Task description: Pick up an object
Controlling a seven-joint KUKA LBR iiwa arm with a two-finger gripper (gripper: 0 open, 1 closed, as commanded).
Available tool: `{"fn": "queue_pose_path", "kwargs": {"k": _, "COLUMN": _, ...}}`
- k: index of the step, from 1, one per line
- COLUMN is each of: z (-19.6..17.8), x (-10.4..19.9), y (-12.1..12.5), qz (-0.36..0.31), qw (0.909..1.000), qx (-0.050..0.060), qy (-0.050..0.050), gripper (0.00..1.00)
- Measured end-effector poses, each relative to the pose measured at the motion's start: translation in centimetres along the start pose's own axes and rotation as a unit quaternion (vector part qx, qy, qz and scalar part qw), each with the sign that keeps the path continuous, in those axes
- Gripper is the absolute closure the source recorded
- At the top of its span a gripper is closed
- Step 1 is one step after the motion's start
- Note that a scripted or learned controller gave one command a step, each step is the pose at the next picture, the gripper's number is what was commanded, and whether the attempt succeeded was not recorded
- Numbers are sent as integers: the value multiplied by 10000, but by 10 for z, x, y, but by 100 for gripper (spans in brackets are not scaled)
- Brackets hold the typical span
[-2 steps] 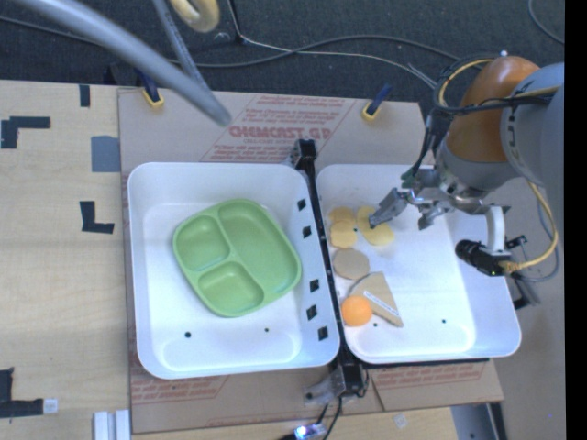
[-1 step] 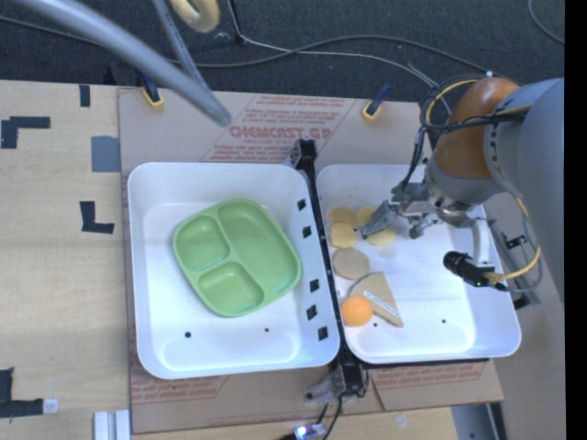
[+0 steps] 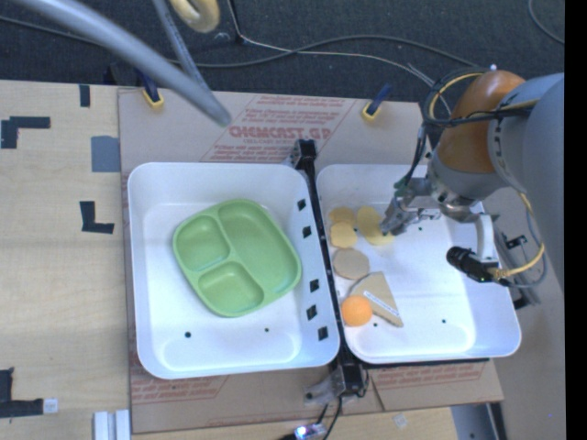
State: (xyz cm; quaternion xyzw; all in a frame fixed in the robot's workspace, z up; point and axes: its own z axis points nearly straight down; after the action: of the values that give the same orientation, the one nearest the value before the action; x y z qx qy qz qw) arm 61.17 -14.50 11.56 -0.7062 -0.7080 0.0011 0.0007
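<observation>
You see the gripper [image 3: 396, 216] down in the right bin [image 3: 459, 337], touching a yellow disc [image 3: 371, 223]; you cannot tell its state.

Small food-like pieces cluster at nine o'clock in the right bin [image 3: 459, 337]: two pale yellow discs [image 3: 342, 235] and a yellow piece [image 3: 372, 222] uppermost, a tan oval [image 3: 350, 264] below them, then an orange ball [image 3: 357, 312] touching a tan wedge [image 3: 381, 297].
</observation>
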Motion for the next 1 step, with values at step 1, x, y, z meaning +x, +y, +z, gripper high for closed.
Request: {"fn": "queue_pose_path", "kwargs": {"k": 1, "z": -62, "x": 1, "y": 1, "qz": 5, "qw": 10000, "qx": -23, "qy": 1, "gripper": 100}}
